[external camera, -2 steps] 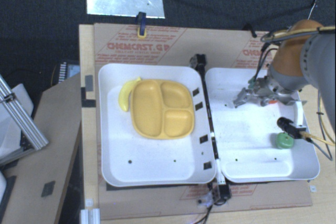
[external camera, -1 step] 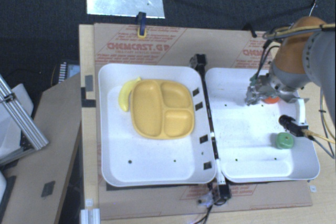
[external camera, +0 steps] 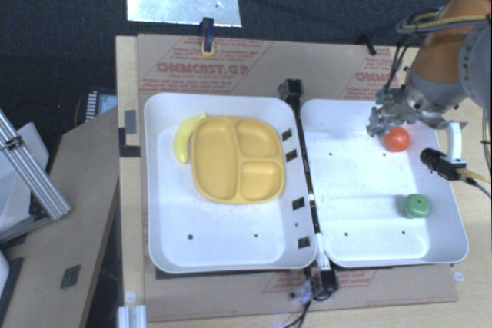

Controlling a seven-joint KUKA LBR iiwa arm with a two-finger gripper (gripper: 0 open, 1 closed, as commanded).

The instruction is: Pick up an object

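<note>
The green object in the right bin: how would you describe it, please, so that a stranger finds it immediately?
Start at the right bin, the white one on the arm's side. Go toward its near right corner: there lies a small round green object, alone on the white floor. Its only neighbour, an orange-red ball, sits farther back beside the end effector.

A brown bench [external camera: 223, 65] holds two white bins side by side, the left bin [external camera: 165, 242] and the right bin [external camera: 361, 242], touching in the middle.

Right bin [external camera: 361, 242] mostly open floor, orange ball [external camera: 397, 140] far right, green object [external camera: 417, 205] near right; yellow tray [external camera: 234, 160] crowding left bin [external camera: 223, 246]
</note>
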